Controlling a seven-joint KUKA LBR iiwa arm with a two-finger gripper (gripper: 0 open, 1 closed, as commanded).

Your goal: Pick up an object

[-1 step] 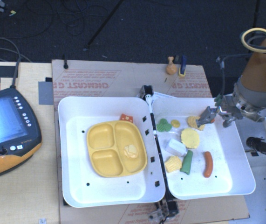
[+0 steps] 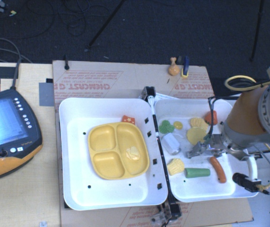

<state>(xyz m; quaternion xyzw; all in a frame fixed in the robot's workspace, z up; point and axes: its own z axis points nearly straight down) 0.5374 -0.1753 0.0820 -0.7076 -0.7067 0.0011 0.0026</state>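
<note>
Over the right bin (image 2: 222,189), the gripper (image 2: 197,150) hovers.
Finger spread is unclear; a sausage (image 2: 218,169) lies at its four o'clock, within reach.

Yellow tray (image 2: 107,164); white bins (image 2: 73,174); green cylinder (image 2: 197,172); orange-red sausage (image 2: 218,169)

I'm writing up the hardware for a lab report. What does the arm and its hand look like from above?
The arm is a thick rounded body, grey with a broad orange band above the wrist. The hand at its end is a small grey metal fixture with slim, dull silver parts. A yellow cable loops beside the arm, and a black and white piece juts out below it.
</note>
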